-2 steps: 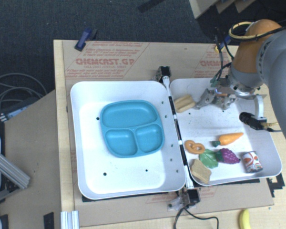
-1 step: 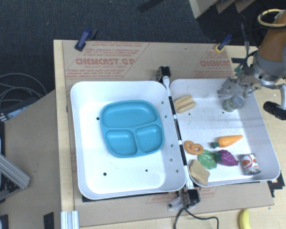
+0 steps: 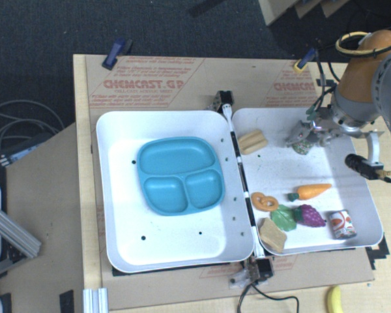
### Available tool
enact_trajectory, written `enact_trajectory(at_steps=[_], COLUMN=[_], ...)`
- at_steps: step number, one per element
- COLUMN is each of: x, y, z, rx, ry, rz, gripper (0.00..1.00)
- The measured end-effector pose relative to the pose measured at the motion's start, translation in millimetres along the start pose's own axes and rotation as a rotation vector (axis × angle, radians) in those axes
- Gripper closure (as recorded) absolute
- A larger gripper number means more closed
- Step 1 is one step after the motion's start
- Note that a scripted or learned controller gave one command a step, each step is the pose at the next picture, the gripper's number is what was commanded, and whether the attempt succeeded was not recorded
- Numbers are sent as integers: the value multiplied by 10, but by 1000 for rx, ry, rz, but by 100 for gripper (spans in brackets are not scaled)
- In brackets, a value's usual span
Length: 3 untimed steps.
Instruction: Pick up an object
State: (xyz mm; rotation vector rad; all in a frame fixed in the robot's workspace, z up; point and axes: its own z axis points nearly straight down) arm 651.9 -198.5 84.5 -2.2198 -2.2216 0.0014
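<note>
The arm comes in from the right, and its gripper [image 3: 304, 138] hangs low over the back of the right bin [image 3: 352, 175]. A small grey-green shape shows at the gripper's tip; I cannot tell whether it is an object or part of the gripper. Left of the gripper lies a tan bread block [image 3: 252, 141]. Nearer the front are an orange carrot [image 3: 313, 191], a pretzel [image 3: 265, 202], a green leafy piece [image 3: 283, 217], purple grapes [image 3: 309, 215], a red and white can [image 3: 341, 224] and a tan wedge [image 3: 272, 235].
The left bin [image 3: 117, 227] holds a blue divided plate [image 3: 180, 175]. A ridge with black clamps [image 3: 224, 100] separates the two bins. A black part of the arm [image 3: 365, 166] hangs over the right bin's right side.
</note>
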Motion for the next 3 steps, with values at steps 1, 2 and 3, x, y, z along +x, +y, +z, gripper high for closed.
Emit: enact_trajectory(at_steps=[1,2,3], x=[-2,795,1564], y=[14,48,-179], z=[-119,-22,-1019], rx=[-5,-5,-6], ry=[-2,1,1], rz=[-1,-1,-2], gripper=[100,100,100])
